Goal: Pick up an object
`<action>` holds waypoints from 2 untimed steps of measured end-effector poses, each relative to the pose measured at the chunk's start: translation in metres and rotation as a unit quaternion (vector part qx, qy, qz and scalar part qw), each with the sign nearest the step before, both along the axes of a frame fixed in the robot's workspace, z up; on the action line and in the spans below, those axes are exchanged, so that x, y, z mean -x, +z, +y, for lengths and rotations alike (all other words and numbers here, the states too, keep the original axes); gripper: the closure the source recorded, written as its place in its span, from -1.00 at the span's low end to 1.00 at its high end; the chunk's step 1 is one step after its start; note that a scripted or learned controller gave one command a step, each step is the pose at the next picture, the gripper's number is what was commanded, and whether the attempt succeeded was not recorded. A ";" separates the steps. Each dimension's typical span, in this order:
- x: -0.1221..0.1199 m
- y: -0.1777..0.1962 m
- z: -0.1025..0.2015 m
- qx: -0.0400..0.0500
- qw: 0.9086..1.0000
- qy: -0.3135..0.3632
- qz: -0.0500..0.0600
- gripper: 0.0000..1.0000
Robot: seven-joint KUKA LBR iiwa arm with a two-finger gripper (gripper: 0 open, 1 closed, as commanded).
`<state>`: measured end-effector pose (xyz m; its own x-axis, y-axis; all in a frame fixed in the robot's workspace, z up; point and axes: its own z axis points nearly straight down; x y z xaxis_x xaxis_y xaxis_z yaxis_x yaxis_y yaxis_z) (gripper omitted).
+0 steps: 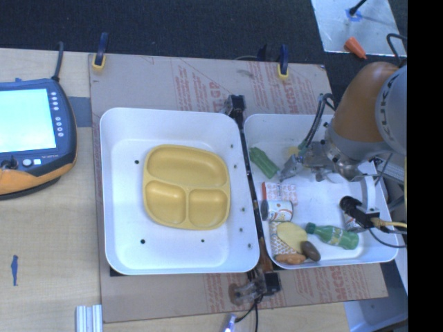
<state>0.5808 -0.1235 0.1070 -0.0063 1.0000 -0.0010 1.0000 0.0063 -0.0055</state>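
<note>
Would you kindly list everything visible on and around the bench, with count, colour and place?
bins: two, white, side by side on the bench
divided plate: one, yellow, in the left bin
green bottle: one, lying near the right bin's front
green wedge: one, at the right bin's left wall
small packet: one, red and white, right bin
can: one, beside the packet
clamps: two, blue and yellow, bench's far edge
pendant: one, screen lit, left of the bins
arm: one, grey and orange
gripper: one, over the right bin
</note>
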 end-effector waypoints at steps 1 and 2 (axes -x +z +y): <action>0.000 0.011 -0.001 0.001 1.000 0.002 0.000 1.00; -0.021 -0.012 0.023 0.001 1.000 0.000 -0.002 1.00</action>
<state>0.6014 -0.1000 0.0950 -0.0067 1.0000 -0.0023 1.0000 0.0067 -0.0014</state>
